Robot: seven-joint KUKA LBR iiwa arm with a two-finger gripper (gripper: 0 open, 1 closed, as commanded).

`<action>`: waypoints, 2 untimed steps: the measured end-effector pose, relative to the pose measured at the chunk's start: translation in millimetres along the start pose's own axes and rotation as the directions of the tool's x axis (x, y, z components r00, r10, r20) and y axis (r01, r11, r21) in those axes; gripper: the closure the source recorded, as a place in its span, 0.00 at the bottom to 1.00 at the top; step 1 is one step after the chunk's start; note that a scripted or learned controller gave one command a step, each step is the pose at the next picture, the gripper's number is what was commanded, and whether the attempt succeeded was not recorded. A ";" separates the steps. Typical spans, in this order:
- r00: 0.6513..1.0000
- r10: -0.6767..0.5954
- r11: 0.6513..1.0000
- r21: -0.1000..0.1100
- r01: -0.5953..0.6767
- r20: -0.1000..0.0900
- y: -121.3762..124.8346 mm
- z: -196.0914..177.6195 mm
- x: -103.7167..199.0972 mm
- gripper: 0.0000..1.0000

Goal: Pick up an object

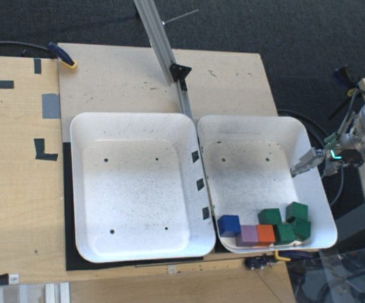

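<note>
Several small blocks huddle in the near right corner of the right bin (252, 144): a blue cube (229, 225), a purple block (249, 234), an orange block (266, 233) and several green blocks (270, 217). My gripper (300, 163) reaches in over the bin's right rim, with a teal light glowing just behind it. It hangs above the bin's right side, up and slightly right of the blocks and apart from them. Nothing shows in its grasp.
The left bin (132, 188) lies beside the right one on a black mat. A slanted metal pole (160, 36) runs down to where the bins meet. A blue and yellow tool (62, 54) rests at the bench's far left. Cables hang at the right.
</note>
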State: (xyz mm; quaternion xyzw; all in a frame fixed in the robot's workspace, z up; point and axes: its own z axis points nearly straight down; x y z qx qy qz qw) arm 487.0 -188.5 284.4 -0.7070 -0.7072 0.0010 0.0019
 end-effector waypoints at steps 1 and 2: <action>1.000 -0.001 1.000 -0.003 0.001 0.001 0.7 -1.6 0.2 0.00; 1.000 -0.001 1.000 0.002 0.001 0.000 -3.4 51.5 10.6 0.00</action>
